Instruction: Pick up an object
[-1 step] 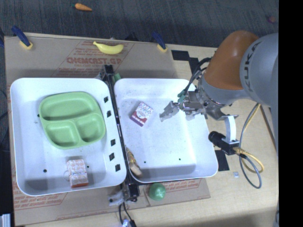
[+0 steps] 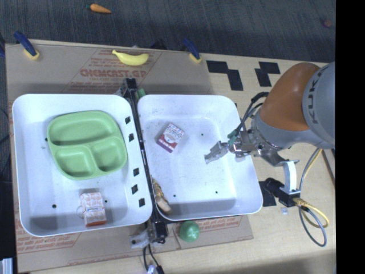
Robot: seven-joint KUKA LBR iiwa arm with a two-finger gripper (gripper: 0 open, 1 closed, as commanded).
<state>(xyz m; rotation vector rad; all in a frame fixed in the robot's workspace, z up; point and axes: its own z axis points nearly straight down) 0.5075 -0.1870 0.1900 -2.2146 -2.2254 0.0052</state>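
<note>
Gripper (image 2: 215, 151) over right bin (image 2: 228, 201) floor, fingers nearly together with nothing between them; small red-and-white carton (image 2: 170, 137) lies well apart to their left, farther back in that same bin.

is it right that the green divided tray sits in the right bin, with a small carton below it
Not quite. The camera view shows the green divided tray in the left bin, not the right one. The small carton does lie below it.
</note>
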